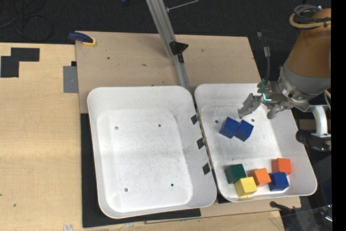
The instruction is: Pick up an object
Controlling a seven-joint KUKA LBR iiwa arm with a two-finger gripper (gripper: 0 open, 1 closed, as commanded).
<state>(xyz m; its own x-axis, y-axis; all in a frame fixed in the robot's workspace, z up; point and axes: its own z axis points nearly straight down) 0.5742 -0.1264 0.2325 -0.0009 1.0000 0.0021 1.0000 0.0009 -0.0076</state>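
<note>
1. Closest to the camera, along the near edge of the right bin [303,184], there's a little cluster of cubes: a yellow cube [246,186] at the front, a green cube [234,172] just behind it, an orange cube [261,176] beside those, then a small blue cube [279,180] with a red-orange cube [281,165] right behind it. All packed near each other, some touching.
2. A bit further back, mid-bin, two darker blue cubes [236,129] sit pressed together, lying on the bin floor.
3. Above and just beyond those, the gripper [260,107] hangs over the bin with its fingers spread apart and nothing between them. So not grasping anything.
4. The left bin [102,103] sits right beside the right one, rims touching.
5. Farthest back, a slanted aluminium rail [159,13] rises from between the bins, and a blue-and-yellow clamp [82,38] sits at the bench's far left corner.
</note>
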